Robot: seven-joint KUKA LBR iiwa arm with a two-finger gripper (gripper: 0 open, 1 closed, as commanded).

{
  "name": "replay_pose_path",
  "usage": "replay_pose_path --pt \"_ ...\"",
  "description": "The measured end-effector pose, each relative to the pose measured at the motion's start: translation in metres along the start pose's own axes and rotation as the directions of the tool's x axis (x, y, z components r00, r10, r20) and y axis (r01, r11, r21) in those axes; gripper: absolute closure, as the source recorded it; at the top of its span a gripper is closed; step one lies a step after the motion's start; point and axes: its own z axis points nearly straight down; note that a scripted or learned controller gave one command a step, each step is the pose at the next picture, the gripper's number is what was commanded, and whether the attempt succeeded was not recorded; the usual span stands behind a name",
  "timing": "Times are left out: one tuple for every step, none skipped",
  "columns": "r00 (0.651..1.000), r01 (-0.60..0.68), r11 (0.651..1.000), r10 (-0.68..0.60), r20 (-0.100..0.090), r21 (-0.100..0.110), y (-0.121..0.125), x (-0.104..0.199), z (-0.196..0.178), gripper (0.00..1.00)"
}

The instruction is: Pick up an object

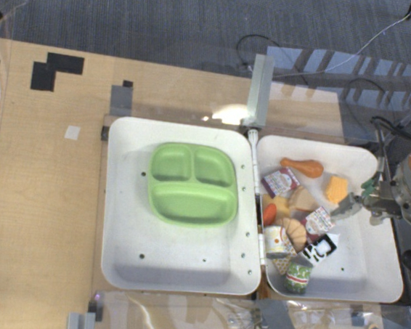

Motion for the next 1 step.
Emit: replay_pose_path --pt "0.997 -0.075 0.997 0.075 0.001 -0.001 0.0934 -0.0038 0.0030 0.00"
